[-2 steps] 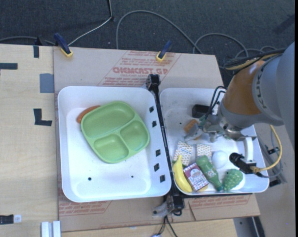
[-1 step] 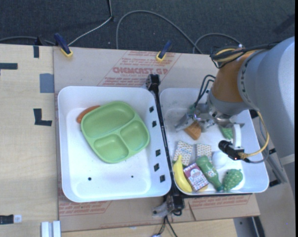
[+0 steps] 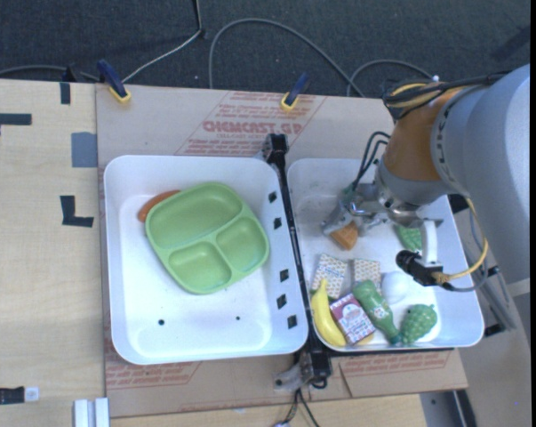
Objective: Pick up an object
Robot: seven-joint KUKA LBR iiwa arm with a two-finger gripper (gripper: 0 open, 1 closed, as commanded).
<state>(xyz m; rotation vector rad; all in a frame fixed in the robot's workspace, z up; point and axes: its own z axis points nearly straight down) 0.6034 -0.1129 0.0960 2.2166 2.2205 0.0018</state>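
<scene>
a dark carpeted floor runs across the top of the frame, and below it lies a pale wooden tabletop (image 3: 36, 265) covered in the middle by a cardboard sheet (image 3: 241, 127) held with two yellow-and-blue clamps (image 3: 114, 85).

on the cardboard sit two shallow white bins side by side. the left bin (image 3: 134, 327) holds a green divided plate (image 3: 207, 237) in its upper half, tilted, with an orange object (image 3: 154, 203) peeking from under the plate's upper left edge.

the right bin (image 3: 463, 323) holds a cluster along its lower edge: a yellow banana (image 3: 324, 311), two speckled cracker-like squares (image 3: 334, 270), a red-and-white small box (image 3: 351, 318), a green bottle-shaped item (image 3: 374, 308), a white round item (image 3: 394, 285) and a bumpy green item (image 3: 417, 322).

the grey arm with its orange band (image 3: 414, 140) comes in from the upper right, and the end effector (image 3: 352, 221) sits low in the upper part of the right bin, right above a small tan-orange object (image 3: 344, 235) that touches its tip. whether the object is clamped, i cannot tell.
</scene>
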